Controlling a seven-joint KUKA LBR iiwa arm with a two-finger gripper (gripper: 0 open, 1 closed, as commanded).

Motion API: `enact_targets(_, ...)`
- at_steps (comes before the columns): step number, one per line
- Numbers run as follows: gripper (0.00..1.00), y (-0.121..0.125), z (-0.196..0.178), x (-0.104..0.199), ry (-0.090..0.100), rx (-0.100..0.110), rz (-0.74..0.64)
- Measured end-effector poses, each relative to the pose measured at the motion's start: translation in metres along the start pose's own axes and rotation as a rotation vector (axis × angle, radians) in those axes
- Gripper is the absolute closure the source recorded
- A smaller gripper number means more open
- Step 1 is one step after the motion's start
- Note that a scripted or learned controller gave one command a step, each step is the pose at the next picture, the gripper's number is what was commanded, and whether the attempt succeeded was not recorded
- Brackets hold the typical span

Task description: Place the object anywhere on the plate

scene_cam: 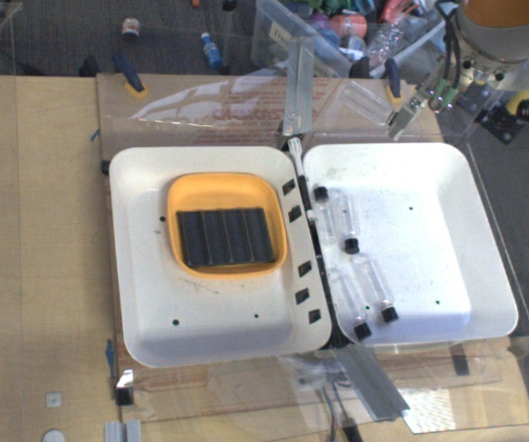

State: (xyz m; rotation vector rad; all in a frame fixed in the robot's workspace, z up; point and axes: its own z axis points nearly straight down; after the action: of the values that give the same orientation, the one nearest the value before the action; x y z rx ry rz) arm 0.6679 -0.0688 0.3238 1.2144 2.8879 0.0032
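A dark, ribbed rectangular object (225, 238) lay flat on the orange plate (183, 198) in the left bin (135, 274). State of my jaws: cannot tell.

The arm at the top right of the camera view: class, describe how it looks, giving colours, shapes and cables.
The arm has a broad, rounded orange band with a pale grey section beneath. A dark cable loops beside it, and small metallic fittings with green bits cluster below.
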Motion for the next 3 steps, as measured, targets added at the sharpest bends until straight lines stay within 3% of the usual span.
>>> enact_targets(1,1.0,-0.016,-0.024,-0.011,-0.001,0.0,-0.056)
enact_targets(2,1.0,-0.017,-0.114,-0.01,0.0,0.0,-0.166)
enact_targets(3,1.0,-0.045,-0.114,-0.029,0.001,0.0,-0.433)
